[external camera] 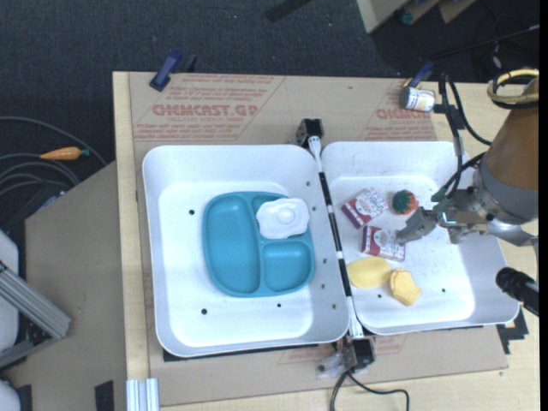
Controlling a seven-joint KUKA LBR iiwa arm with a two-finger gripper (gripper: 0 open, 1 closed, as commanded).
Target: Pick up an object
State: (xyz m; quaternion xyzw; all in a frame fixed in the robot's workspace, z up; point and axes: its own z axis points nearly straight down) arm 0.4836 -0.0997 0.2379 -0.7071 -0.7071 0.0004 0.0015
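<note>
I see the left bin (163, 229) with a blue divided plate (235, 251) lying near its middle, and a white lidded cup (282, 217) sits on that plate's upper right compartment. Behind the bin, the brown bench board (128, 144) carries red lettering, with a blue clamp (167, 69) at its far left corner and a black clip (310, 130) just beyond the bin's far right corner. Well left of the bin, off the board, a small orange carrot-shaped thing (62, 153) lies by grey cables (26, 187).

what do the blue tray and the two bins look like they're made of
Blue tray: likely moulded plastic, matte, judging by its rounded compartments and even colour. Left bin and right bin: probably thin formed white plastic, slightly glossy, with soft rounded rims.
</note>
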